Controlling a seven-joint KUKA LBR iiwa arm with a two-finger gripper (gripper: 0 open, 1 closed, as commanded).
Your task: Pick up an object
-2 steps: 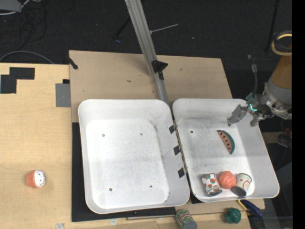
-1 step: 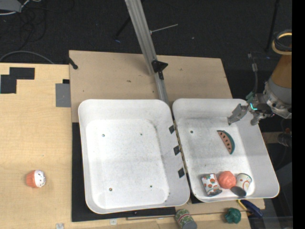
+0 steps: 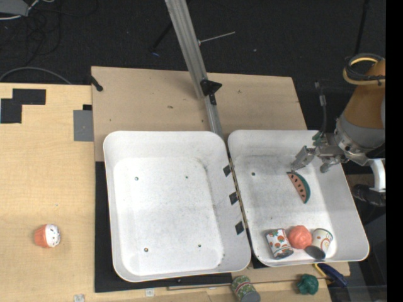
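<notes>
From my remote station I see the pale wooden table (image 3: 44,168) carrying two shallow white plastic bins side by side. The left white bin (image 3: 165,203) sits beside the right white bin (image 3: 264,187), which holds every graspable item. The grey arm with its orange band (image 3: 365,109) reaches in from the right, its claw (image 3: 313,157) poised over the right bin's upper area; I cannot tell whether it is released or clenched. Just beside and below it lies a red-and-green watermelon-slice toy (image 3: 301,186), apart from the claw. Along the bin's near edge cluster a small patterned can (image 3: 278,243), a red-orange ball (image 3: 300,236) and a white rounded cup (image 3: 322,237). A small orange-and-white figure (image 3: 47,236) rests on the table, far left.
</notes>
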